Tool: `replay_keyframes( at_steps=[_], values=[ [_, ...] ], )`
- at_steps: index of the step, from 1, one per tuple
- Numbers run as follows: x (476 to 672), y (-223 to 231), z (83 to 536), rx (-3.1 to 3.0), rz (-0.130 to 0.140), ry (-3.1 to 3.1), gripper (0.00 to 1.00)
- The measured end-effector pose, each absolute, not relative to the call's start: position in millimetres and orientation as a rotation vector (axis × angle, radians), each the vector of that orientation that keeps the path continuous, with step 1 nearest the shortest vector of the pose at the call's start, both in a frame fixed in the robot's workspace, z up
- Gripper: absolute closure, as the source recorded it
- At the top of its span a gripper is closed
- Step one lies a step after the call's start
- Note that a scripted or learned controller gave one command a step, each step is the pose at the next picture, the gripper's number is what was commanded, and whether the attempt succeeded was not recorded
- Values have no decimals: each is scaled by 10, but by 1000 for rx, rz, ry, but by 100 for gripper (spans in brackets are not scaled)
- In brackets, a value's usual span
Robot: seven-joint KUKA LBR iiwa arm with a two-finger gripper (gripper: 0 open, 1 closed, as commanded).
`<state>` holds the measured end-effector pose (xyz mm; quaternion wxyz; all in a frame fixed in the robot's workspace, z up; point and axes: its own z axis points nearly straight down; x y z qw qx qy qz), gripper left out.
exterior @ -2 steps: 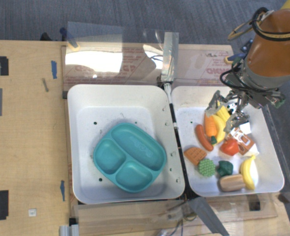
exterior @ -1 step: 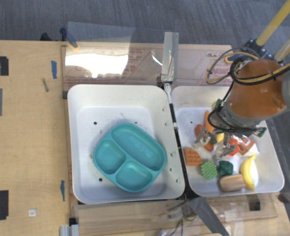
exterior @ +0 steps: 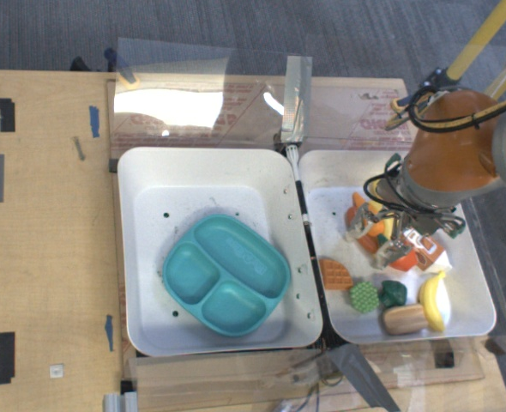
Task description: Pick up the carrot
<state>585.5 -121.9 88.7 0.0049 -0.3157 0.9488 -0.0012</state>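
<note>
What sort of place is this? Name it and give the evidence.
Most likely a robot lab's pick-and-place test bench, not a kitchen. Two white bins sit taped to a plywood bench, one holding a teal divided plate, the other toy food under the arm's gripper.

— Are you making out any writing anywhere?
— Faint reddish print is running across the clear plastic sheet behind the bins, but it is staying too blurred to read.
— Anything on the bench or the bins?
— No label, number or brand is showing legibly on either
</note>
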Motion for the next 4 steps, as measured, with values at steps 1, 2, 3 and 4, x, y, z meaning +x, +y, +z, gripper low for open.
replay_keyframes(
  at_steps=[1,2,3,4],
  values=[
    [5856,-1217,877,-989,-4,2970,0],
    [5875,-1203,992,-987,-6,2963,100],
    [6164,-1096,887,-546,-5,3085,100],
    [6458,-1031,887,16,-1,3128,100]
  ],
)
